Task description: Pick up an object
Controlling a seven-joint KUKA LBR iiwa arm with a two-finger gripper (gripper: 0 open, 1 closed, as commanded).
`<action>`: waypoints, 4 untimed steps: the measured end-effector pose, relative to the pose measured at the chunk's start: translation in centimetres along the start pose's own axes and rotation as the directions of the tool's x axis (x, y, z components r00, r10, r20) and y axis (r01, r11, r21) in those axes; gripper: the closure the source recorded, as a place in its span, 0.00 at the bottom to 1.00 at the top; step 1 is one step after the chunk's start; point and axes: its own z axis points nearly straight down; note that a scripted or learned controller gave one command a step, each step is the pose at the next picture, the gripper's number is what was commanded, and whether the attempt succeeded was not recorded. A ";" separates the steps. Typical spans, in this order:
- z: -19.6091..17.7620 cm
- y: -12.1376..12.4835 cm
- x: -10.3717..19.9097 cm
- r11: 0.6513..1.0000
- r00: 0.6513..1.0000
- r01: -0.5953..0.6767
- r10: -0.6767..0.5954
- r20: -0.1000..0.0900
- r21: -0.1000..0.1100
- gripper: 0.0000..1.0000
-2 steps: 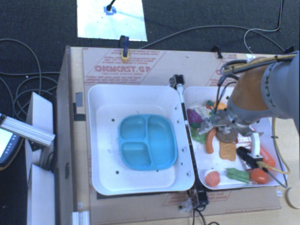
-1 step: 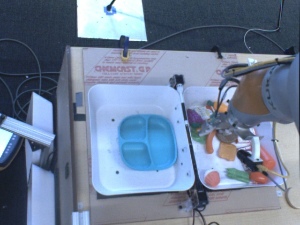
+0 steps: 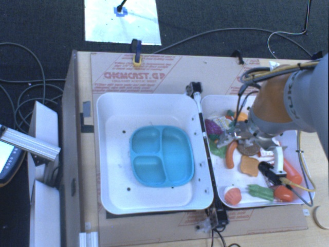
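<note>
So the gripper (image 3: pixel 245 144) is down over the right bin (image 3: pixel 293 199), right among the toy food; can't tell how wide it's spread or whether it's got anything. An orange sausage (image 3: pixel 231 154) lies just left of it, a tan toast piece (image 3: pixel 249 165) just below. Nearer that bin's front rim sit a tomato (image 3: pixel 233 195) and green veg (image 3: pixel 262 191), so it's crowded. The left bin (image 3: pixel 115 117) has lots of bare floor around a blue divided plate (image 3: pixel 161 156). Everything rests on a cardboard-topped bench (image 3: pixel 154 71), dark carpet beyond.
</note>
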 end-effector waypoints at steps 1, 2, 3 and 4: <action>0.7 6.1 -1.6 0.995 1.000 -0.003 0.005 -0.023 0.097 0.00; 0.0 5.7 -1.8 0.993 1.000 -0.001 0.003 -0.022 0.114 1.00; -0.2 6.0 -1.6 0.995 1.000 0.001 0.001 -0.023 0.103 0.00; -1.1 5.7 -1.8 0.993 1.000 0.003 -0.001 -0.023 0.118 1.00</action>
